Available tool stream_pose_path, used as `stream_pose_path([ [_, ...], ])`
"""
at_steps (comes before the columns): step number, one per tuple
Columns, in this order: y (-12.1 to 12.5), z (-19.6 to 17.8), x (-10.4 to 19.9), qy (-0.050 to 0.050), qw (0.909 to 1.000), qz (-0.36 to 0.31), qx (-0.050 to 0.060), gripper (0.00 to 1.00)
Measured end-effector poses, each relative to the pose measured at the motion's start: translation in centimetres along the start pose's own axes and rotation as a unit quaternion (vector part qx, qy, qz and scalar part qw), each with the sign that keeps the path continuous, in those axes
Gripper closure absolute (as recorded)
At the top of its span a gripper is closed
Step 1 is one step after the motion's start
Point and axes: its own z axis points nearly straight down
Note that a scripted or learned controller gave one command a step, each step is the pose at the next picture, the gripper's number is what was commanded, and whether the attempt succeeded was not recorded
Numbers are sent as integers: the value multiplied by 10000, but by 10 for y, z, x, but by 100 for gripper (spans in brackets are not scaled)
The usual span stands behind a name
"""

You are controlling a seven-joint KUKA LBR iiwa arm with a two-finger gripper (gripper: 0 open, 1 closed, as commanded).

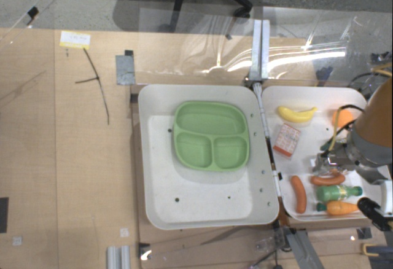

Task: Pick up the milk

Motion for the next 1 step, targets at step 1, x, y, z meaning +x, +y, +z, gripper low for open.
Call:
stream_pose_path([
  [1,-18,19,0,5,9903,1389,19,0],
])
